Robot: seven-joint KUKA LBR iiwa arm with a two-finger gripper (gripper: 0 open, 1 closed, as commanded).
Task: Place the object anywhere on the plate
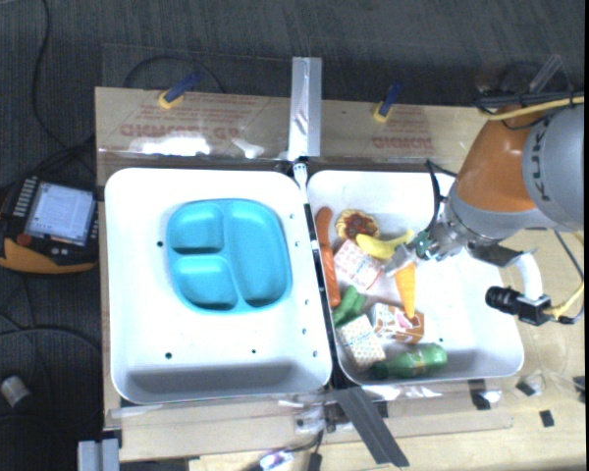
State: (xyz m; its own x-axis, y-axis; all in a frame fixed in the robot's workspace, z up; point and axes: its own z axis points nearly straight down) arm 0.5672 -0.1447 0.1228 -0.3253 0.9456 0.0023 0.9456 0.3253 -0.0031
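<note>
Over the right bin (491, 356), found the tool (419, 250) low at the edge of the pile, just beside the banana (385, 245) and the top of the orange cone (405, 287). Could not tell whether spread or pressed together: too small and dark against the wrist. Saw nothing plainly pinched. Took the object to be perhaps the banana or the cone, both lying in the right bin and not on the plate (226, 253), well apart in the left bin (137, 361).

Judged crowding the main hazard. Noted the banana close against the cone and a small box (357, 263). Risked, by closing there, catching two things at once, or nipping a mere tip and losing it on the lift. Reckoned the cone tapered and smooth-looking, so liable to squirt free under a squeeze. Reckoned the banana curved, so liable to roll. Risked too, by pressing down into the pile, shoving neighbours aside and coming up with nothing.

Feared also the carry. Needed to cross the walls (306, 226) between the bins. Risked, with a loose hold or a low pass, dropping the thing short, on bare white floor beside the plate rather than on it.
</note>
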